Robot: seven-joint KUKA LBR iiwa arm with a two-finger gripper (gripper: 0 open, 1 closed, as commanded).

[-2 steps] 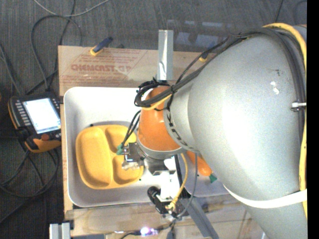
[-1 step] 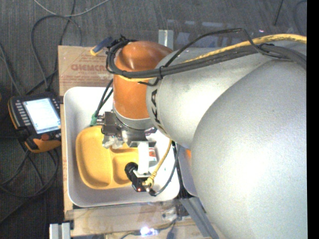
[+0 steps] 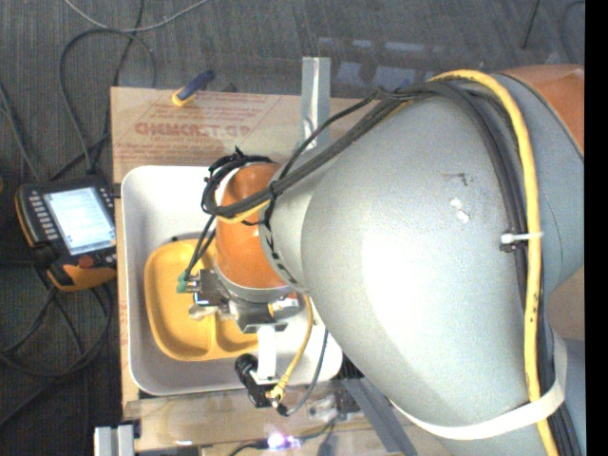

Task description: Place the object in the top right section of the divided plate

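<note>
- Because the grey arm (image 3: 427, 255) fills most of the camera view, the object meant for the plate cannot be picked out; it may lie under the wrist, so its weight, stiffness and best hold cannot be judged from here.
- Below the wrist sits the yellow divided plate (image 3: 166, 302), lying inside the left white bin (image 3: 138, 198) toward that bin's lower left (it looks like moulded plastic, smooth and probably slick, so a small thing set on it could slide).
- A raised ridge on the plate shows near the wrist, but which compartment lies beneath the tool cannot be told.
- As for the gripper (image 3: 249, 304), it hangs over the plate's right part beneath the orange band; whether it is spread or closed, or carries anything, I cannot tell.
- Cables (image 3: 228, 174) loop round the wrist and a yellow lead trails down toward the bin's lower rim; these could snag on the bin wall in a low move.
- Outside the bin, a teach pendant (image 3: 71, 224) lies on the floor to the left, well apart from the plate, and a cardboard sheet (image 3: 190, 126) lies under the bin.
</note>
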